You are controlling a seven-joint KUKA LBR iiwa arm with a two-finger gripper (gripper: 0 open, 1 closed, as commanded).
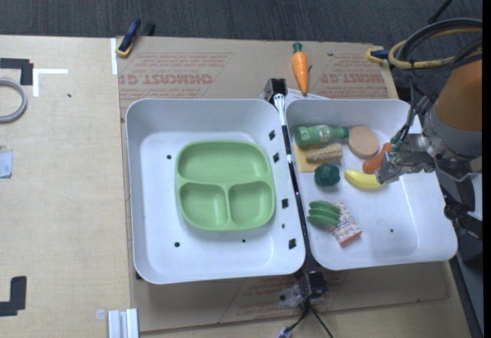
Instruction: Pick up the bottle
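arm: in from right, gripper (389, 166) low over right bin (406, 241) beside banana (363, 179) | fingers: cannot tell | bottle (321, 134): green, on its side near right bin's top-left corner, apart from gripper | left bin (149, 198): 1 green tray (225, 185)

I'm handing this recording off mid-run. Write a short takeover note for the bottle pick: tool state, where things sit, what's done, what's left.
Tool: low at the right bin's right side, by the banana; finger state unclear, nothing visibly held.
Bottle: green, lying on its side at the right bin's far left, apart from the tool.
Done: nothing; bottle not lifted.
Left: move the tool left to the bottle, grasp, lift.
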